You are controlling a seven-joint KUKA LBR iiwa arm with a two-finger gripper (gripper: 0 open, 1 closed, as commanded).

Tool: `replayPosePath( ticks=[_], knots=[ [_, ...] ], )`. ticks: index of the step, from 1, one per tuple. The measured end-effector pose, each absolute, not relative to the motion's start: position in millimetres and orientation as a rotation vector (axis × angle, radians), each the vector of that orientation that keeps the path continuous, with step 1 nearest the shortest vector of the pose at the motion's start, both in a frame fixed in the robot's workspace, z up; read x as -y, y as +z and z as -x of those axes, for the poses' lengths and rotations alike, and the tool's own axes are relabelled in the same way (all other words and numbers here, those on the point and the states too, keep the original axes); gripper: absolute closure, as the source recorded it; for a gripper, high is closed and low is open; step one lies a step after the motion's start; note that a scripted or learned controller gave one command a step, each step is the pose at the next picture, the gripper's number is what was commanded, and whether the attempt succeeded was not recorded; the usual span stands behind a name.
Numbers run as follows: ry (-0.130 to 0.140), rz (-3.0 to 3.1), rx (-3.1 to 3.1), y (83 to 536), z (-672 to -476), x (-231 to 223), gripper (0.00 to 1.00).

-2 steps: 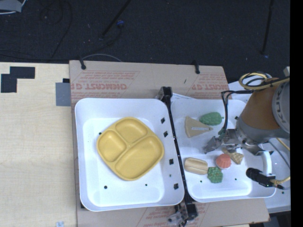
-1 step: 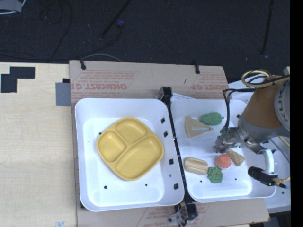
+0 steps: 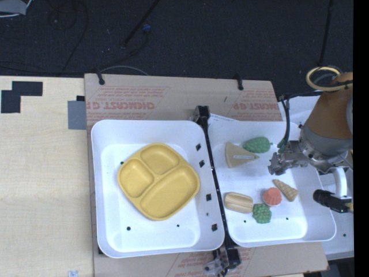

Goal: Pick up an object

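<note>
camera view: gripper (image 3: 279, 165) hangs in right bin (image 3: 323, 232), jaw state unclear; cone (image 3: 285, 190) just below it lies slanted, tip up-left; open floor toward the bin's right wall

A yellow divided plate (image 3: 159, 181) lies in the left white bin (image 3: 109, 235) at frame centre. Brown cardboard (image 3: 173, 97) sits beneath both bins, with black cables (image 3: 138, 16) along the top.

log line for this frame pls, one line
gripper over right bin | nothing seen held | nearest: wedge, green piece, cone | yellow tray in left bin
</note>
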State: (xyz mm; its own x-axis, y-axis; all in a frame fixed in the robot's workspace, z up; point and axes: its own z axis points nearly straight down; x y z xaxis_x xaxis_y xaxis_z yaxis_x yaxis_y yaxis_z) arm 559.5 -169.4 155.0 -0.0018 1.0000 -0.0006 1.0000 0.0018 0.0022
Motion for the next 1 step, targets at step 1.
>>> replayPosePath(
  ticks=[1],
  knots=[
    [0.002,-2.217,-2.222,208.0,-560.4,170.1,1.00]
  ],
)
